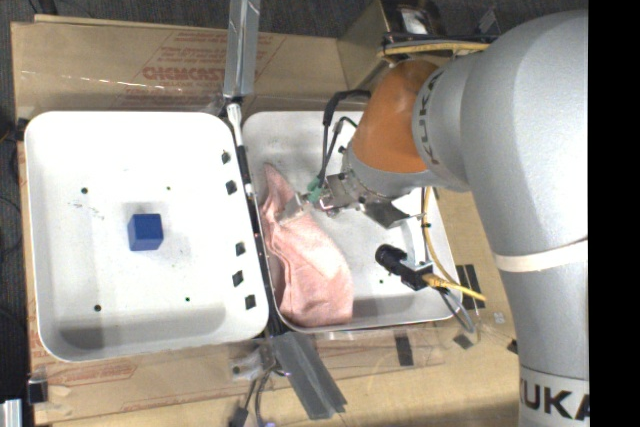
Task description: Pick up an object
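A pink cloth (308, 265) lies crumpled along the left side of the right bin (300, 130), against the divider. A small blue cube (146, 231) sits near the middle of the left bin (60, 155). My gripper (312, 199) reaches in from the right and hangs low over the cloth's upper end, at or just above the fabric. The grey arm and its orange band (390, 125) cover the right bin's back right part.
A black fitting with a yellow cable (405, 267) lies over the right bin's right side. A metal divider bar (240, 45) runs between the bins, with black clips (240, 215) on the shared wall. Cardboard (130, 55) borders the bins at the back.
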You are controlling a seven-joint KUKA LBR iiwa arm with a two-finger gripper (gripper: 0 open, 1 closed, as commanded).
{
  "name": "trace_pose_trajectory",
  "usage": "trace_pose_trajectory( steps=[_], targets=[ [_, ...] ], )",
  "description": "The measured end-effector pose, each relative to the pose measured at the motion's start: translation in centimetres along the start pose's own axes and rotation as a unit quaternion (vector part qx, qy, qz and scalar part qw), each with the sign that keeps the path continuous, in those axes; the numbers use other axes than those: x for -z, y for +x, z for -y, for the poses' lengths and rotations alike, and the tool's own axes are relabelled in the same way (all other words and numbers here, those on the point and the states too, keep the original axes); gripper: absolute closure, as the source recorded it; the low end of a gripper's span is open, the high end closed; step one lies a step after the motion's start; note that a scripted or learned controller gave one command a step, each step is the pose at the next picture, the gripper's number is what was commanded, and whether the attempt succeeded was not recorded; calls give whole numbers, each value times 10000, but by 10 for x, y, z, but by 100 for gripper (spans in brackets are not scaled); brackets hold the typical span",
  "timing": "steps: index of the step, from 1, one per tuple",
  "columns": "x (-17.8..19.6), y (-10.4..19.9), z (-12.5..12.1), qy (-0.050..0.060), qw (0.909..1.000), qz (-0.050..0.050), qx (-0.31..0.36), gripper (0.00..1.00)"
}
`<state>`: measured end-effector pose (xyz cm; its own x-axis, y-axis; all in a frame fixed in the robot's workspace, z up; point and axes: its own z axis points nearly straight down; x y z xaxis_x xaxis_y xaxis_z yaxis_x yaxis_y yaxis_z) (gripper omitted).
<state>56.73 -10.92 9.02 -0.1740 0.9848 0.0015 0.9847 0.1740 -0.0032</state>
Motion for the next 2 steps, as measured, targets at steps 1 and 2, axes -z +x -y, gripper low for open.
trace_pose_trajectory(
  steps=[1, 2],
  targets=[
    [7, 1, -1, 23, 10000, -25, 17, 100],
    [98, 51, -28, 16, 9983, -1, 574, 100]
  ],
)
